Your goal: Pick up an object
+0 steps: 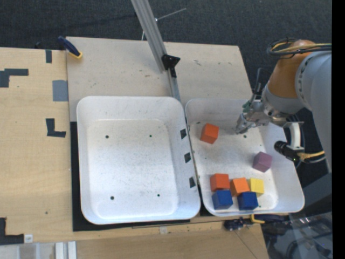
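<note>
White bins, scattered blocks

White plastic makes up both shallow bins on the bench. From where I stand, the arm [302, 85] comes in from the right, grey with its orange band, and its gripper [243, 127] hangs low over the upper part of the right bin [226, 108]. Whether the gripper is spread or closed I cannot tell, and I see no block in its grasp.

Nearest to it is an orange block [209, 133], lying alone to its left, apart from it, close to the wall shared with the left bin [91, 112]. A purple block [262, 161] sits lower down, toward the right rim, by itself. Along the bottom of the right bin five blocks crowd together: a red-orange block [219, 182], a second orange block [240, 185] and a yellow block [257, 186] in a row, with two blue blocks [222, 199] just below them, touching or nearly so.

A slanted metal rail [150, 26] crosses the bench above the bins.
</note>
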`<state>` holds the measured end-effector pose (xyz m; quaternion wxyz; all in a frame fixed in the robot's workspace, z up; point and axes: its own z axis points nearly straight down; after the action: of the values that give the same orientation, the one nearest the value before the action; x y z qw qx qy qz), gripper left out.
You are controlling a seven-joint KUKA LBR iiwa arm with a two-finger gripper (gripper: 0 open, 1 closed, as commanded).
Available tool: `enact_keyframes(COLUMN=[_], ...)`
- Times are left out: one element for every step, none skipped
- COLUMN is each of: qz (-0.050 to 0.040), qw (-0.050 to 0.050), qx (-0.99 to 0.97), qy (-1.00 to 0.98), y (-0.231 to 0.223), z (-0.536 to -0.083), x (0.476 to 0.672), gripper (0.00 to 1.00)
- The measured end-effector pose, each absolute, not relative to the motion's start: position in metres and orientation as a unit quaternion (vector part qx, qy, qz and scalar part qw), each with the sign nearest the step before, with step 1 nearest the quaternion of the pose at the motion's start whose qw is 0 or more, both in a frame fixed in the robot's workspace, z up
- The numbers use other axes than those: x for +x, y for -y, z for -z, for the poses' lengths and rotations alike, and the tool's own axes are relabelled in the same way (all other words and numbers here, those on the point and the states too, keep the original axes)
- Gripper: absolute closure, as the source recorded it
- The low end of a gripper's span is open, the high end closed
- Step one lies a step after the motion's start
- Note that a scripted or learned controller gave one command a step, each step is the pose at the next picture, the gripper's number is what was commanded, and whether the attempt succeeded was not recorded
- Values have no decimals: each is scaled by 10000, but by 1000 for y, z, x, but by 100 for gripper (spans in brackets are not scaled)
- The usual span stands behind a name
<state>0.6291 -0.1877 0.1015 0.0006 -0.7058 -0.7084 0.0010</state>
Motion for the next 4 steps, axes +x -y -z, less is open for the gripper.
enact_keyframes(qz=[-4,14,6,-7], qw=[1,-28,-8,9], qx=[-7065,-7064,-7065,-7057], qy=[7078,7078,7077,7085], y=[196,200,199,156], z=[-150,-213,-235,-228], x=[627,632,632,621], gripper=[100,100,100,100])
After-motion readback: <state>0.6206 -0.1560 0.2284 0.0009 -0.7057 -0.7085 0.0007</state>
